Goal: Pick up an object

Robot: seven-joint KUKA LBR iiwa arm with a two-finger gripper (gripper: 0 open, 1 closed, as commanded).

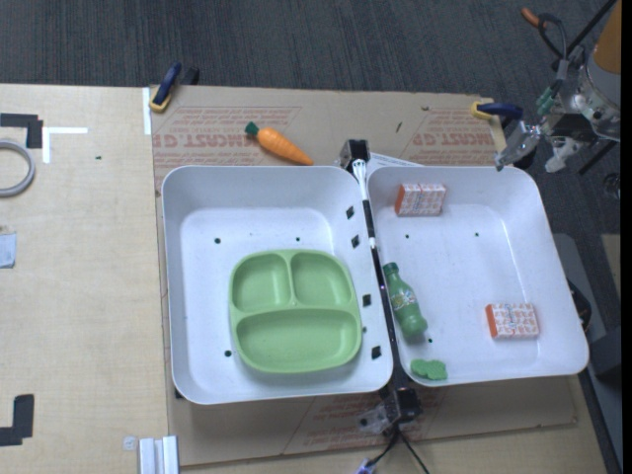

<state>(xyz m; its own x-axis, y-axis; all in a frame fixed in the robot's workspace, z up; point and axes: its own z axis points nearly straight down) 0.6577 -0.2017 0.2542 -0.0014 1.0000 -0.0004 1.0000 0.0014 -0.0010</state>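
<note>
The right bin (pixel 553 265) holds a green bottle (pixel 405 301) lying by its left wall and a small green piece (pixel 429 368) at its front edge. It also holds a red-and-white box (pixel 420 199) at the back and a second red-and-white box (pixel 512 320) at the right. My gripper (pixel 531 154) hangs above the bin's back right corner, off the rim. It is open, with nothing between its fingers (pixel 508 156), and it is well away from every object.
A green divided plate (pixel 294 310) lies in the left bin (pixel 188 265). An orange carrot (pixel 279 143) rests on the cardboard behind the bins. Blue clamps (pixel 166 87) (pixel 497 112) grip the cardboard's back edge. Cables trail near the arm at the upper right.
</note>
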